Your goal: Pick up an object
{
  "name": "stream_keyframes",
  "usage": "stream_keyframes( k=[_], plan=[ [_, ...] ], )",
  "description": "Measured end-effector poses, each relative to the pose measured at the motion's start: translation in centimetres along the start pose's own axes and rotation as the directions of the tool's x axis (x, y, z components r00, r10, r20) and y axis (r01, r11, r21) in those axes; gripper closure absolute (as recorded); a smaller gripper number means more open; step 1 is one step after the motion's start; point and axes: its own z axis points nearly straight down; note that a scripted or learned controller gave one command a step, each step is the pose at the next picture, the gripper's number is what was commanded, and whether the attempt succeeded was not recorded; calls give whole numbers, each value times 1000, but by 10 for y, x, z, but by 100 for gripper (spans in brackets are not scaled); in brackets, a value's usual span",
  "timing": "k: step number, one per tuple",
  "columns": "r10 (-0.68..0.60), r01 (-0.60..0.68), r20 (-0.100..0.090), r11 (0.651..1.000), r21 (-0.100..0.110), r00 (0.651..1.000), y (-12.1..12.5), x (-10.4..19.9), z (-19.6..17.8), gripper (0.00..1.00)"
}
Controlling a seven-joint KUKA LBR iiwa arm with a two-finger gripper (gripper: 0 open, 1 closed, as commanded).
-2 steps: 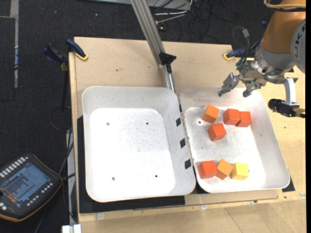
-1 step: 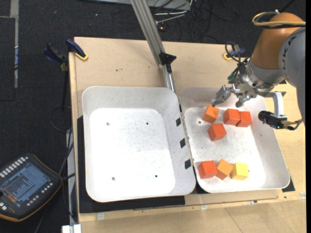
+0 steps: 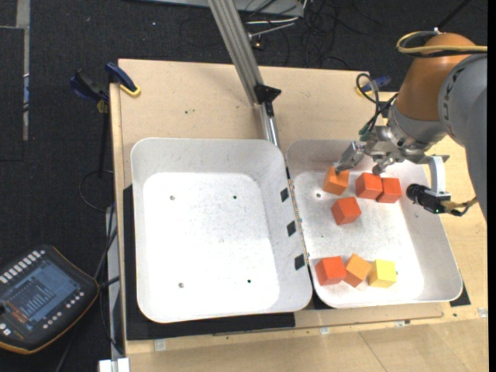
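Bright, even light from overhead; the white bins (image 3: pixel 209 231) look slightly washed out. Shadows on the worktop (image 3: pixel 194 99) are soft and short. Focus is fairly sharp, with mild grain.

- A pale wooden bench (image 3: pixel 201 99) fills the middle of the frame.
- Two shallow white bins sit on it, touching side by side: the left bin (image 3: pixel 147 169) at centre-left, the right bin (image 3: pixel 434 273) at centre-right.
- Blue clamps (image 3: pixel 116 76) grip its upper-left corner.
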Motion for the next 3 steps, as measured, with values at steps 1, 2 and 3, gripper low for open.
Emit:
stream_keyframes(
  k=[1,2,3],
  plan=[
    [1,-1,0,1000,1,1000,0,0,-7,100],
    [0,0,-2,1000,7,1000,12,1,-63,100],
    [0,0,-2,1000,6,1000,15,1,-117,100]
  ],
)
